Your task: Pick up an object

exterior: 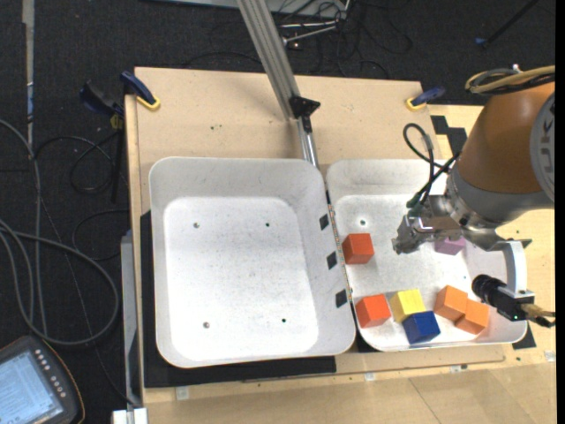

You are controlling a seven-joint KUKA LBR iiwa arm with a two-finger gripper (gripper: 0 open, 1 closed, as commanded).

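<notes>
The right bin [371,184] holds several blocks. An orange block [357,248] lies near its left wall. Along the front lie a red-orange block [373,309], a yellow block [408,303], a blue block [422,327] and two orange blocks [463,308]. A purple block [451,246] peeks out from under the arm. My gripper [408,235] hangs over the middle of the right bin, right of the orange block and left of the purple one. Nothing shows between its fingers.
The left bin [177,184] sits beside the right one on the wooden bench. A metal pole [269,47] slants in from the top to the bins' shared edge. Blue clamps hold the bench corners. Cables lie on the dark floor at left.
</notes>
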